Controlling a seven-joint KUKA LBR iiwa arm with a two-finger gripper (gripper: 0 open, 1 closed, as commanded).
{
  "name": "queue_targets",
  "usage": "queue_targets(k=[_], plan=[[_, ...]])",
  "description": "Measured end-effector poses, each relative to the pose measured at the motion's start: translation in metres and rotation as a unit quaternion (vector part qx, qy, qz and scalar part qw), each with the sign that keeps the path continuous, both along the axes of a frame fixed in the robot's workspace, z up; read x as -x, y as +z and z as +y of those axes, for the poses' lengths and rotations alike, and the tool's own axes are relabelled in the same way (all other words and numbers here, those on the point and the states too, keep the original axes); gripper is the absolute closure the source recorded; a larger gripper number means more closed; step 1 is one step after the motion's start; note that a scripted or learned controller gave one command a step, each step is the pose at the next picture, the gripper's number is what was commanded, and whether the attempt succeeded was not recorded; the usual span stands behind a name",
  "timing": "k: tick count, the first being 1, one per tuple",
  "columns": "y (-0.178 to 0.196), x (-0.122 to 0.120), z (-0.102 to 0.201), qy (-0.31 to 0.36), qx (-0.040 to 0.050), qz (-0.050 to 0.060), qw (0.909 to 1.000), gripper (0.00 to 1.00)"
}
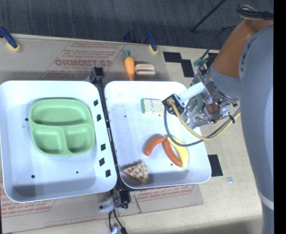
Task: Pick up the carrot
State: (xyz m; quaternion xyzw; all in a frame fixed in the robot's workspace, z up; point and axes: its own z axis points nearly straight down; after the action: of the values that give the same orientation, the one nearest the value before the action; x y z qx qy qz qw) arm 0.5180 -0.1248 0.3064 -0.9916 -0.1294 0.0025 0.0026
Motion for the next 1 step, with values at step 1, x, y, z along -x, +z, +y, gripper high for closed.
queue_targets(k=[1], plan=[[0.0342,0.0155,-0.0605,0.015,0.0009,-0.001,0.9999,1.00]])
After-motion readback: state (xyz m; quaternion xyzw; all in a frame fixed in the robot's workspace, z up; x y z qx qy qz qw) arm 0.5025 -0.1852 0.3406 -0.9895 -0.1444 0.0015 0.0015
